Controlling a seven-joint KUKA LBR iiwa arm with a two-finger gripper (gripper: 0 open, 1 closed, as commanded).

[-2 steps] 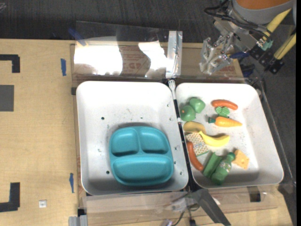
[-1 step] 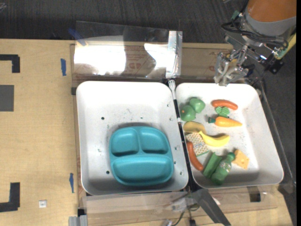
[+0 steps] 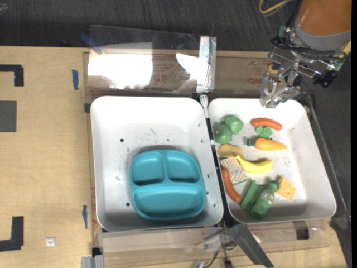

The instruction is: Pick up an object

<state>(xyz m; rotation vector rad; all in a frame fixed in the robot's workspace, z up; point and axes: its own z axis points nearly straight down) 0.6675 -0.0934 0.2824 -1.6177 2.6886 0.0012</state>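
Note:
The right bin (image 3: pixel 318 166) holds several toy foods: a green pepper (image 3: pixel 228 128), a red chilli (image 3: pixel 266 124), an orange carrot (image 3: pixel 269 144), a yellow banana (image 3: pixel 254 165), a red sausage (image 3: pixel 230 186), a green cucumber (image 3: pixel 256 197) and a cheese wedge (image 3: pixel 286 190). My gripper (image 3: pixel 277 97) hangs over the bin's far edge, above and behind the chilli, with nothing between its fingers. Its fingers look slightly apart.
The left bin (image 3: pixel 111 127) holds a teal divided plate (image 3: pixel 166 183). A clear plastic sheet (image 3: pixel 150 66) stands behind the left bin. Blue tape marks lie on the cardboard bench (image 3: pixel 39 149) at the left. Cables hang at the top right.

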